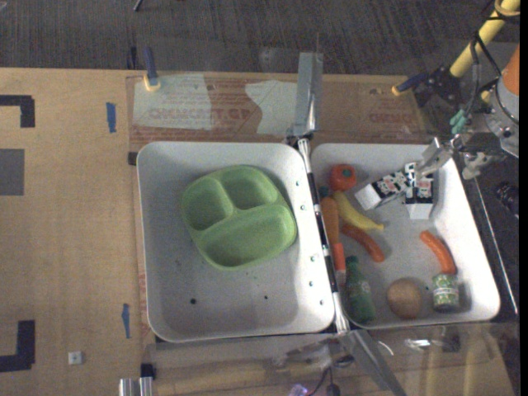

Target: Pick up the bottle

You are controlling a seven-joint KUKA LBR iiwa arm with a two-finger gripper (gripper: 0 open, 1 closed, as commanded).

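Observation:
The green bottle (358,289) lies lengthwise along the left wall of the right bin (483,246), near its front corner, cap toward the back. My gripper (394,196) hangs over the back middle of that bin, well behind and to the right of the bottle. Its two white fingers (368,195) are spread apart, open, and nothing is between them.
Around the bottle in the right bin lie a carrot (331,219), a banana (356,213), a red pepper (364,242), a tomato (343,176), a potato (403,297), a small jar (445,291) and an orange sausage-shaped piece (438,252). The left bin (165,304) holds a green divided plate (238,215).

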